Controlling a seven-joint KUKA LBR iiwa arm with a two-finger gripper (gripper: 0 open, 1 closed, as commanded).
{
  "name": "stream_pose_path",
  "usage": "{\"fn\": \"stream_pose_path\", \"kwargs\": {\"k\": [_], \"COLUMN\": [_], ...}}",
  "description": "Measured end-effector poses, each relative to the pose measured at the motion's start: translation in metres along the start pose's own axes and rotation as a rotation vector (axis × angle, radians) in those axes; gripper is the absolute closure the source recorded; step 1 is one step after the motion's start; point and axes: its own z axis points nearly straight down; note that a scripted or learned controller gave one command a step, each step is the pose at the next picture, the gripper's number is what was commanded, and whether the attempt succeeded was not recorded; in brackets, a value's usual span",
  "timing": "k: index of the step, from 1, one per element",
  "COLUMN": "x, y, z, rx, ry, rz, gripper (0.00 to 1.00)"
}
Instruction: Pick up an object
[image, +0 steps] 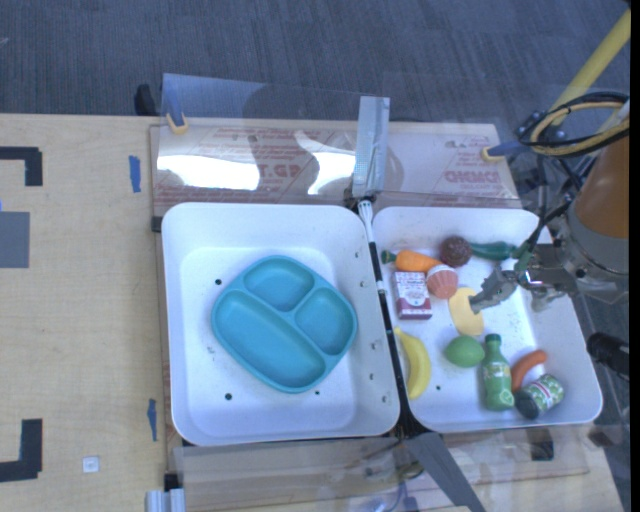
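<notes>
While gripper (497, 291) hangs over rt bin (590, 340), yellow lemon (465, 312) lies just below-left of it. Can't tell its state.

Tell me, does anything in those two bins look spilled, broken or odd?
Nothing looks spilled or broken. The toy food lies jumbled in the right bin, the green bottle among it, while the blue plate in the left bin sits askew.

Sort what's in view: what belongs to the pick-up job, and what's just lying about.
Job: tool; right bin; yellow lemon; banana; green bottle; carrot.

Lying about: left bin; blue divided plate.
</notes>
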Motion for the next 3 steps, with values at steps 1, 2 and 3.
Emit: {"fn": "stream_pose_path", "kwargs": {"k": [1,2,3], "x": [0.008,-0.034,-0.017], "y": [-0.025,0.034,-0.021], "z": [0.129,0.163,0.163], "rx": [0.009,-0.006,-0.007], "ry": [0.001,0.0,0.0], "rz": [-0.048,0.145,0.207], "gripper": [0.0,0.0,0.0]}}
